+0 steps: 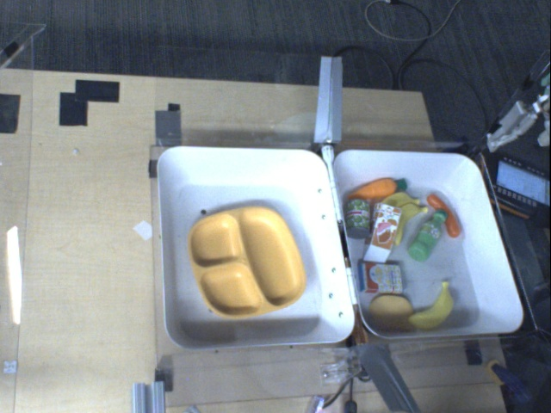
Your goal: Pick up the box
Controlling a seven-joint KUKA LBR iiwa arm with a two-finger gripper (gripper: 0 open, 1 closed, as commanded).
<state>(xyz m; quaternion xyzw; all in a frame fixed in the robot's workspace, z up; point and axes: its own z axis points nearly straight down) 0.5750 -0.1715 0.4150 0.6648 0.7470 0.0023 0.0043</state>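
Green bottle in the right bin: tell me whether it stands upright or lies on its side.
Lying on its side. The green bottle shows its full length flat on the floor of the right bin, its cap toward the far side.

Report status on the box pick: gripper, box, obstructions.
Gripper at far right, outside the bins, nothing between its fingers. Box lies flat in right bin, untouched. Crowded by carton, can and potato.

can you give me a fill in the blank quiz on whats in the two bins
1. The yellow tray lies in the ____ bin.
2. The banana lies in the ____ bin.
3. The tray has ____ compartments.
4. The bottle is ____ in colour.

Missing words: left; right; three; green
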